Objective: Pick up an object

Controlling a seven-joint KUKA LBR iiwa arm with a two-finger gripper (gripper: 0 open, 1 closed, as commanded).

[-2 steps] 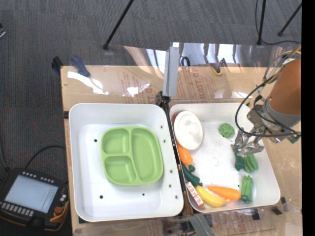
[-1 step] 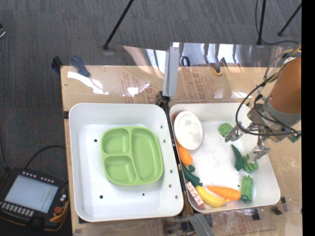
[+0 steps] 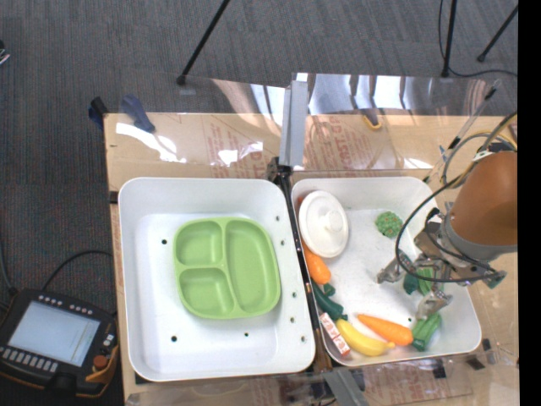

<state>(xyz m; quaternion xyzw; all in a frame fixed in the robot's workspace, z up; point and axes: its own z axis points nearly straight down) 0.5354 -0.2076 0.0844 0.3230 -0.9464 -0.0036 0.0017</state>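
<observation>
The right bin (image 3: 372,265) holds toy foods: a white round lidded bowl (image 3: 325,222), a bumpy green piece (image 3: 389,223), a carrot (image 3: 318,269) by the left wall, and a second carrot (image 3: 385,329) near the front. A yellow banana (image 3: 362,338), a dark green vegetable (image 3: 329,302) and a green vegetable (image 3: 426,330) also lie there. My gripper (image 3: 425,288) hangs low over the bin's right side, just above the green vegetable. Something dark green (image 3: 412,282) shows right at the gripper; I cannot make out whether it is held.
In the left bin (image 3: 144,227) lies a green divided plate (image 3: 226,267). A small red and white carton (image 3: 336,335) sits at the right bin's front left corner. Cables loop around the wrist (image 3: 473,227). A teach pendant (image 3: 55,338) rests off the bench at lower left.
</observation>
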